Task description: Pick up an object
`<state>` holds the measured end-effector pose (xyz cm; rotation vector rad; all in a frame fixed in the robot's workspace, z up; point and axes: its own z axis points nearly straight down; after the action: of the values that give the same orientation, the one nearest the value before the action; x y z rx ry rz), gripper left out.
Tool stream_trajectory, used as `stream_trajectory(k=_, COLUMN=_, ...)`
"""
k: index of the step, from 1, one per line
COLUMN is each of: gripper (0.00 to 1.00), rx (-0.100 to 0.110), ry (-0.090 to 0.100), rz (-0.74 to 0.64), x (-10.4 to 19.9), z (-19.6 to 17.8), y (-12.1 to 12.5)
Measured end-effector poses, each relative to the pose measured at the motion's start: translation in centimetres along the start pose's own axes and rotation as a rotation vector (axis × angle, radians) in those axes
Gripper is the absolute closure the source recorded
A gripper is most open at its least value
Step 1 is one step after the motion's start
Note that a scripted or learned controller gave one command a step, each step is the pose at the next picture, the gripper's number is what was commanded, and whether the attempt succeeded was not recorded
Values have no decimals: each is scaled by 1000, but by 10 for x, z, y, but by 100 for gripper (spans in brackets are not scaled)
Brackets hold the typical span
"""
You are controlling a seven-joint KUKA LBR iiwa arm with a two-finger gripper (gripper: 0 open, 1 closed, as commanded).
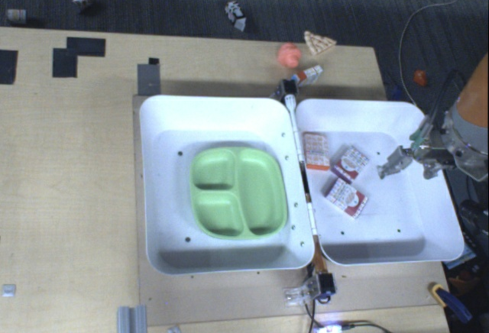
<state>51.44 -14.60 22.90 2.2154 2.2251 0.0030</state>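
Three small red-and-white packets lie in the right bin (397, 244): one (315, 150) near its left wall, one (350, 163) just right of that, and one (346, 197) below them. My gripper (410, 160) hangs over the right part of this bin, to the right of the packets and apart from them. Its fingers are spread, one fingertip (390, 165) pointing left toward the packets, and nothing sits between them. The grey arm comes in from the right edge.
A green divided tray (238, 192) fills the middle of the left bin (164, 171). On the bench behind the bins lie a pink ball (289, 55), a wedge-shaped toy (319, 43) and a small tube (309, 75). Cables run at the bins' front edge.
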Motion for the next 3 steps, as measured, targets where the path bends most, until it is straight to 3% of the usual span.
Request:
stream_trajectory(k=1, gripper=0, rx=1, ry=0, rz=2, x=-6, z=120, y=-28)
stream_trajectory(k=2, gripper=100, rx=-4, ry=-1, rz=1, x=-5, z=109, y=-26)
stream_trajectory(k=3, gripper=0, rx=-4, ry=-1, rz=1, x=-5, z=109, y=-26)
